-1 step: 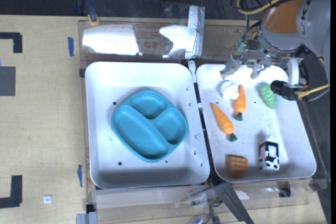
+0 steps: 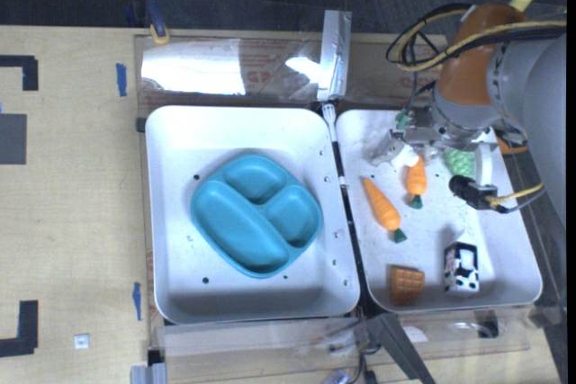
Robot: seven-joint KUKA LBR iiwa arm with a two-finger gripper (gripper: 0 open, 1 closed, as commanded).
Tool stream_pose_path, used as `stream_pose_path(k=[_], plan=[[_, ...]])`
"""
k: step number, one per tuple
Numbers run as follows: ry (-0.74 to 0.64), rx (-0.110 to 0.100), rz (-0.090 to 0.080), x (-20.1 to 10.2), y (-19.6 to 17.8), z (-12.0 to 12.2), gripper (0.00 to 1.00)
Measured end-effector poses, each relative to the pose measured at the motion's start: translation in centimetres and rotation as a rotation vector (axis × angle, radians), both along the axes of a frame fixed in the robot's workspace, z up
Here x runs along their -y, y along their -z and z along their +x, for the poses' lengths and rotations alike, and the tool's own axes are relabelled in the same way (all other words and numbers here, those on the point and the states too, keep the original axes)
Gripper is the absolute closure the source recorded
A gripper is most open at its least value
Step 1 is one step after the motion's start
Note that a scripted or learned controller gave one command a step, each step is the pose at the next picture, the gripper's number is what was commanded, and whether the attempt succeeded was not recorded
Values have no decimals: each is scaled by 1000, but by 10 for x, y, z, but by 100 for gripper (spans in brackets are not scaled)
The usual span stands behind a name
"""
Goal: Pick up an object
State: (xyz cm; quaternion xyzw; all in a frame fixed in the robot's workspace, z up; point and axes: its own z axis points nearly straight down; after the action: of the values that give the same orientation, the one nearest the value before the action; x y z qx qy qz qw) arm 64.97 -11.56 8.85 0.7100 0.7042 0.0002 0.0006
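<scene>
1. The table (image 2: 63, 193) is pale wood, with black angular marks near its left edge and short blue tape strips by the bins.

2. The left bin (image 2: 171, 274) is shallow and white, and holds a teal divided plate (image 2: 256, 213) with three compartments — it lies tilted, a little right of the bin's middle.

3. At 12 o'clock from the left bin stands a clear panel (image 2: 234, 67) that catches glare, with a silvery strip at its right end.

4. The right bin (image 2: 522, 270) touches the left one along a shared rim and carries the small toys.

5. Toward 9 o'clock in the right bin lies a long orange carrot (image 2: 382, 206): tapered, its point toward 11 o'clock, its dark green stub toward 5 o'clock.

6. Just beside it, toward 1 o'clock, is a shorter orange carrot (image 2: 416, 178), nearly upright in the view, green stub at the bottom. It lies right under the claw.

7. At 6 o'clock in the bin sits a brown waffle-patterned block (image 2: 406, 283); near it on the right is a small black-and-white box (image 2: 463, 268) with cow-like patches.

8. A green knobbly object (image 2: 461, 163) lies toward 2 o'clock, partly covered by the arm.

9. The claw (image 2: 412, 138) hangs over the bin's 12 o'clock region, just above the short carrot's top — I cannot tell how its fingers stand, and nothing is seen held between them.

10. The grey arm with its orange band (image 2: 477, 58) enters from the right, cables looping round it.
</scene>
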Motion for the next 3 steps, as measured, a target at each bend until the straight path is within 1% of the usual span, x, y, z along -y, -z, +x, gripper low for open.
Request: stream_pose_path(k=[1, 2, 3], plan=[[1, -13, -1, 2, -6, -2, 100], [129, 1, 1, -49, -96, -3, 100], [115, -8, 1, -93, -93, -33, 100]])
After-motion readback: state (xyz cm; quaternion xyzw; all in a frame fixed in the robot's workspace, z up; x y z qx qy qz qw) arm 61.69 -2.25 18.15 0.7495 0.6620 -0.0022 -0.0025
